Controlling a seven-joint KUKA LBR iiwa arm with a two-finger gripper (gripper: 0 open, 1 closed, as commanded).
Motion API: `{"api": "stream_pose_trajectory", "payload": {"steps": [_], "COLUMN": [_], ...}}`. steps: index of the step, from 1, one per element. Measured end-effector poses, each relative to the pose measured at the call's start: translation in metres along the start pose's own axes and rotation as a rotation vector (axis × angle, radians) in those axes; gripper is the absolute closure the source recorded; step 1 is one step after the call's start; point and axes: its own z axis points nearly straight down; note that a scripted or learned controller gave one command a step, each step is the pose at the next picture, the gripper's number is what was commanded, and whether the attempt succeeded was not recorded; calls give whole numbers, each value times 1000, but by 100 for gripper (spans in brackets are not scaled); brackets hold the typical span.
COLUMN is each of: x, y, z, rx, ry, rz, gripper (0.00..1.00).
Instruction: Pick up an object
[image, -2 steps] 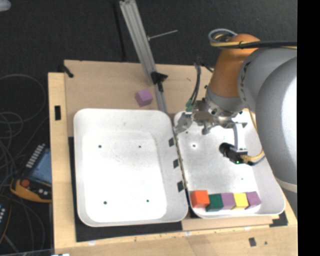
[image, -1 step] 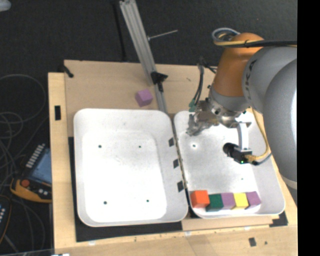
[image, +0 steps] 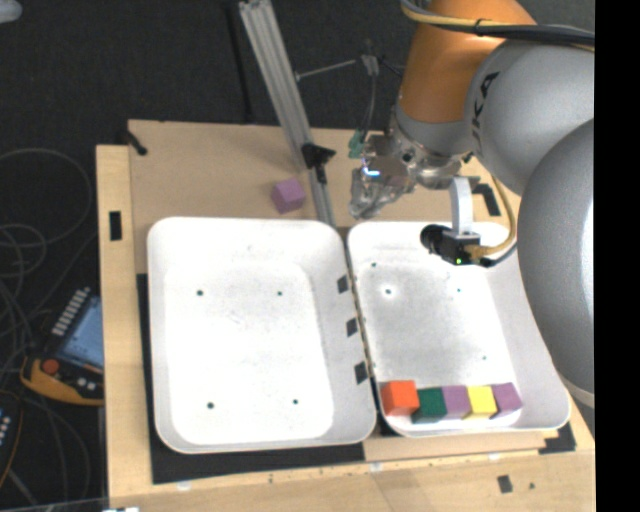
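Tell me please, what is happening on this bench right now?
A grey robot arm with an orange band reaches in from the right, and its gripper is above the far edge of the right bin. I see nothing between its fingers. Five small blocks lie in a row along the near edge of that bin: orange block, green block, a purple one, yellow block and another purple. One more purple block lies on the bench behind the left bin.

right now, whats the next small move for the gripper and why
Probably travel toward the near edge of the right bin. The gripper sits above that bin's far edge, while the blocks, orange through purple, line the near wall.
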Motion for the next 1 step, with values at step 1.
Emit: {"api": "stream_pose_trajectory", "payload": {"steps": [1], "x": [-9], "y": [10], "z": [-170], "rx": [1], "ry": [-2], "rz": [2], "gripper": [100]}}
